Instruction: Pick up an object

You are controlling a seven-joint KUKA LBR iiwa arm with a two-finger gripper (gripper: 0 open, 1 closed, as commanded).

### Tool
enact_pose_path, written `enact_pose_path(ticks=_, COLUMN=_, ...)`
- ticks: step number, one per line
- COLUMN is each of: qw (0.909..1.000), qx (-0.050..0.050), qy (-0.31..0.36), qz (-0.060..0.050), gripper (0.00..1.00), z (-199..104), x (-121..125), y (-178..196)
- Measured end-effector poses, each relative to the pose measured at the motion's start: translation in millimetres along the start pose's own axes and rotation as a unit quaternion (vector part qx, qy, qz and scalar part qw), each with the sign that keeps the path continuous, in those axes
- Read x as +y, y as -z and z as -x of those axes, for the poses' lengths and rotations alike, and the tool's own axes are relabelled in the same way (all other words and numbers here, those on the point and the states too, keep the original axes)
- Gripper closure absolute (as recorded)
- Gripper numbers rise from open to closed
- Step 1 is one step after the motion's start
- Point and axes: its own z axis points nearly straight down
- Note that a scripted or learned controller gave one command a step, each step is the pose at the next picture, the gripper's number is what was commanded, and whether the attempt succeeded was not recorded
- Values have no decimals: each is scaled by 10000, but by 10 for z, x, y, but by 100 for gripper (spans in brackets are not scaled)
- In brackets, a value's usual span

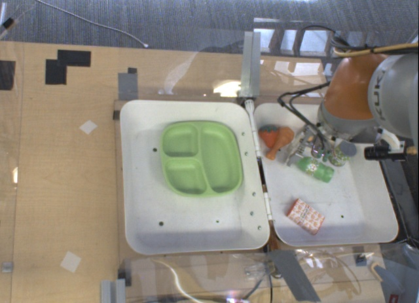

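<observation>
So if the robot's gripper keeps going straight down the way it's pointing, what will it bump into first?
Probably the green bottle, lying just below the gripper in the right bin. The orange toy sits off to the side. Depth is hard to judge from this slanted view.

Arm (386, 92) cut off at right edge, wrist hiding part of right bin (366, 230), gripper (313, 150) state unclear
</observation>
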Motion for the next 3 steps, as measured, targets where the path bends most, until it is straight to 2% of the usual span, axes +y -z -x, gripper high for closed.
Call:
enact_pose_path(ticks=1, qw=9988, qx=-13, qy=-490, qz=21, gripper=100, z=-126, x=803, y=1022)
enact_pose_path(ticks=2, qw=9978, qx=17, qy=-659, qz=15, gripper=100, z=-526, x=1643, y=1558)
enact_pose_path(ticks=3, qw=9898, qx=43, qy=-1427, qz=-12, gripper=100, z=-1452, x=1748, y=1667)
